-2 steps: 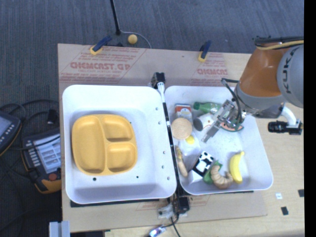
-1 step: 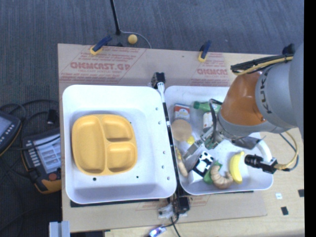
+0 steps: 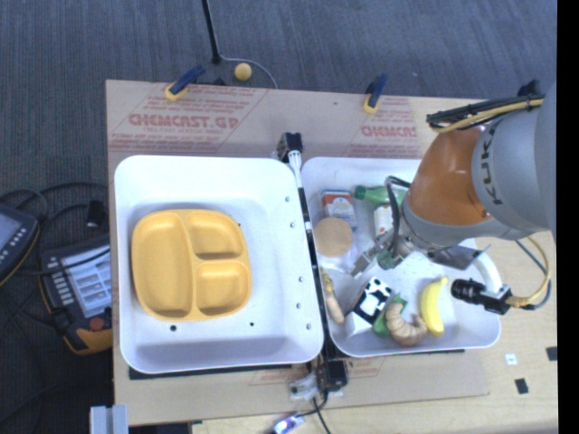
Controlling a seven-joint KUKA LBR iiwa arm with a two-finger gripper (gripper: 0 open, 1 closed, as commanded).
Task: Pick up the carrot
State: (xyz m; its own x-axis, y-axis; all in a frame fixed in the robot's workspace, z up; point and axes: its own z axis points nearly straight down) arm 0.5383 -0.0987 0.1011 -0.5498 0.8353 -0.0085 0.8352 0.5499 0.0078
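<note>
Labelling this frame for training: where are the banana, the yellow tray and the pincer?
banana point(image 3: 434, 305): camera view, middle of its yellow body.
yellow tray point(image 3: 158, 265): camera view, floor of its large compartment.
pincer point(image 3: 378, 259): camera view, midway between the fingertips.

Bench point(image 3: 181, 120) topped with a brown board printed in red lettering, clamped along the far edge by two blue-and-yellow clips point(image 3: 185, 82). Bearing two shallow white bins side by side: left bin point(image 3: 163, 183) and right bin point(image 3: 470, 337), rims touching at the middle. Near the far edge, between the clips, a small yellow ball point(image 3: 242, 71) beside a thin black rod's foot.
</note>
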